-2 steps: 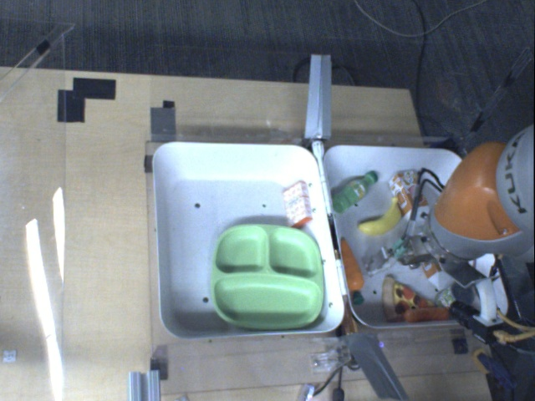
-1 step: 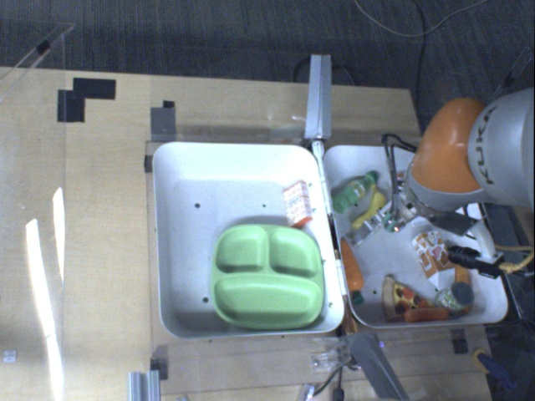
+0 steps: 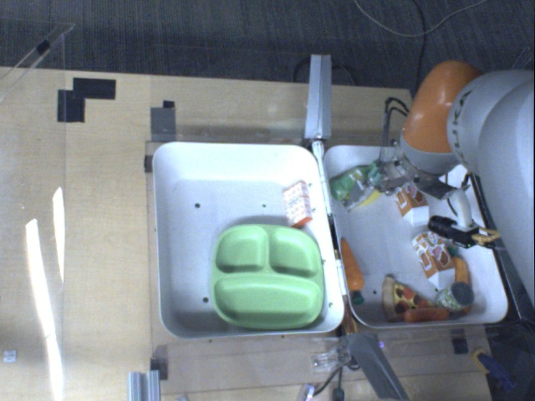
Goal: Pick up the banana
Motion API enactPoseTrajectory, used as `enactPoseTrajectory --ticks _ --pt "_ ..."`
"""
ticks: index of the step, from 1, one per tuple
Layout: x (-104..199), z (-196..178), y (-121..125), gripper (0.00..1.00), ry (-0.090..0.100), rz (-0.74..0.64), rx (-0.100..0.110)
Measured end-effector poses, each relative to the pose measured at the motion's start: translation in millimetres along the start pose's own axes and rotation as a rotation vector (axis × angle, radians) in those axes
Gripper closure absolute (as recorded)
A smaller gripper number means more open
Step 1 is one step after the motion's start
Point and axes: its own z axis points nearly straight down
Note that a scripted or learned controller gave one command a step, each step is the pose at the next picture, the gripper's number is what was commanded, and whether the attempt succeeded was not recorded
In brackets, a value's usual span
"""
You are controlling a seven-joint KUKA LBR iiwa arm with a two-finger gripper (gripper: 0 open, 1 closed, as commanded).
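My gripper (image 3: 387,176) is low over the far end of the right bin (image 3: 372,224), below the orange band (image 3: 439,98) of the arm. Its tip is right beside a green crinkled bag (image 3: 354,184) in the bin's far left corner, and it seems to touch the bag's right edge. The wrist hides whatever lies under it. Nothing can be made out between the gripper's tips.
The right bin also holds an orange carrot (image 3: 353,271), a pizza slice toy (image 3: 401,297), two patterned packets (image 3: 433,251), and a small can (image 3: 458,295). In the left bin (image 3: 180,224) are a green divided plate (image 3: 269,276) and a red-white packet (image 3: 297,203).
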Motion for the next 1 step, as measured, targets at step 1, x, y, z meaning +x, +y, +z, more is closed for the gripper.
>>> enactPoseTrajectory --ticks 1 --pt "-51.1 -101.8 -32.7 0.00 -0.002 0.005 -0.002"
